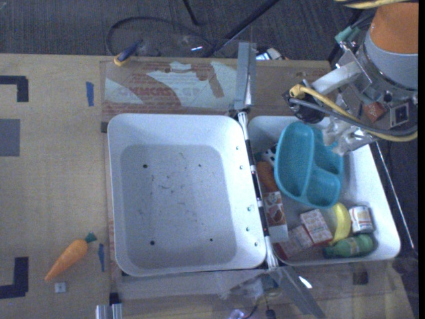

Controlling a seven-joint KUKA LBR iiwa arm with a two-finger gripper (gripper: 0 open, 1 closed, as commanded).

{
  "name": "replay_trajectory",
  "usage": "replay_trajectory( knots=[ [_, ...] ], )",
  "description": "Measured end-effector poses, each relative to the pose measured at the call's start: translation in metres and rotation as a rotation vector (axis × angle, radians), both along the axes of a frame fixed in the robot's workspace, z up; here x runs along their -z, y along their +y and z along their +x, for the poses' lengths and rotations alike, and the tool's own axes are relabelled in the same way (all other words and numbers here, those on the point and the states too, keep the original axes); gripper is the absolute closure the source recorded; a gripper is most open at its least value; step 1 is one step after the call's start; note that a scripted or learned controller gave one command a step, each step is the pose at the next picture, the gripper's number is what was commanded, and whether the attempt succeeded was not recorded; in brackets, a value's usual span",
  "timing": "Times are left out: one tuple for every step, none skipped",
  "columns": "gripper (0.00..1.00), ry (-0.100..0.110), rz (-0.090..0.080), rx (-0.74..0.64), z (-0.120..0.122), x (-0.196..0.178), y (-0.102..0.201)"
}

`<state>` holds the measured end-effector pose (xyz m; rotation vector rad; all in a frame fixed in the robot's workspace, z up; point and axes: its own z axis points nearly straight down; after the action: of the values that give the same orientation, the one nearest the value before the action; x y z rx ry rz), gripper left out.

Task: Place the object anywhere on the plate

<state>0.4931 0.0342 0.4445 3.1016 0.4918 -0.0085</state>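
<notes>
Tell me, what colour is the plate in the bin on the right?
The plate is light blue, seen best in the camera view.

Arm [392, 38] cut off at top-right edge, pincer fingers hidden behind blue plate [307, 165]

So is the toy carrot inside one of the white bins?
No, the carrot lies on the wooden bench, outside the left bin, near that bin's lower left corner.

**Arm over the right bin**

The arm's gripper [335, 135] hangs at the right bin's [388, 198] far side, just beside a tilted blue plate [307, 165]. Small food items crowd the near edge. A carrot [68, 256] lies on the bench, left of the left bin [123, 145].
</notes>
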Motion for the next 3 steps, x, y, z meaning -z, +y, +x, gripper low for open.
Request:
replay_trajectory(
  knots=[
    [1.0,0.001,0.005,-0.869,-0.014,0.05,0.006],
    [1.0,0.0,0.005,-0.864,-0.014,0.129,0.03],
    [1.0,0.003,0.005,-0.865,-0.014,0.119,0.031]
  ],
)
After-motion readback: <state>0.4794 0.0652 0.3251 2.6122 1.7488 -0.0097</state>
